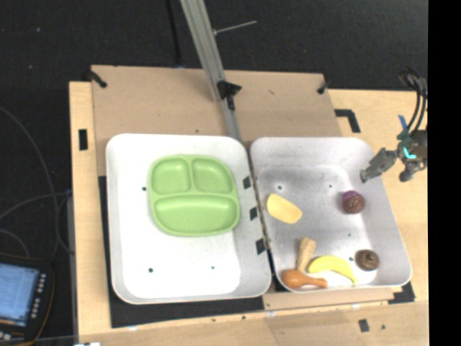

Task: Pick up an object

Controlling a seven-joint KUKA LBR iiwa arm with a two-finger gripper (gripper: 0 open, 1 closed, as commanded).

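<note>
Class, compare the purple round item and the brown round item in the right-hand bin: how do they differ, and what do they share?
The purple round item is purplish-red; the brown round item is dark brown. The purple one lies farther up the right bin, closer to the claw; the brown one sits near the bottom right corner, beside the banana. Both are small, roundish and lie apart from the other items.

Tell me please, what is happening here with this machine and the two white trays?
A robot arm reaches in from the right, and its end effector hangs over the right bin's upper right corner, with nothing seen in its grip. The nearest item is a dark purple fruit. That bin also holds a yellow piece, a banana, a tan piece, an orange piece and a brown round thing. The left bin holds a green divided plate.
</note>
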